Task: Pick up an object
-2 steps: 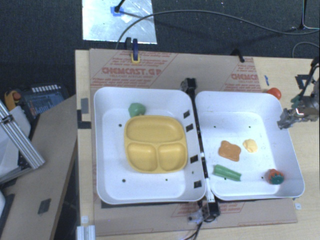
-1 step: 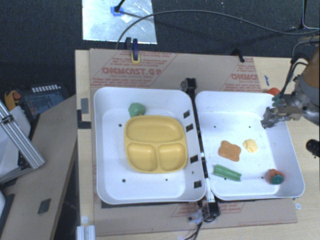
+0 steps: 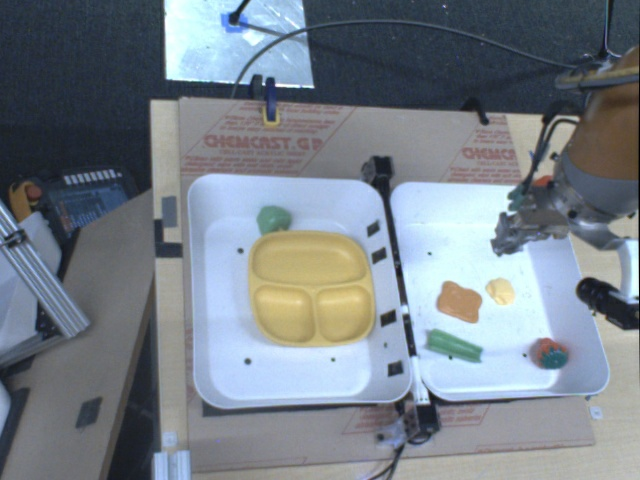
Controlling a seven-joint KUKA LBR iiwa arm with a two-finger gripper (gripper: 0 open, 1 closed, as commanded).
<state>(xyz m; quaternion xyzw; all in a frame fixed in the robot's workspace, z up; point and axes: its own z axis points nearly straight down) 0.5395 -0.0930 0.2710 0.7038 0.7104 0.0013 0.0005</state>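
Camera view: gripper (image 3: 507,240) hovers above pale yellow piece (image 3: 500,291), nothing visibly held, opening cannot be told; probably lining up a grasp.

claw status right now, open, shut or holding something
claw: cannot be told from this view; it sits above the right bin, with nothing seen between its tips.

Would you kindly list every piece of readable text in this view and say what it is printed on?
"CHEMCAST GP", red, on the brown protective sheet behind the left bin.
A second red "CHEMCAST" print on the same sheet behind the right bin: too blurred to confirm.
Red print on the sheet's front strip: unreadable.
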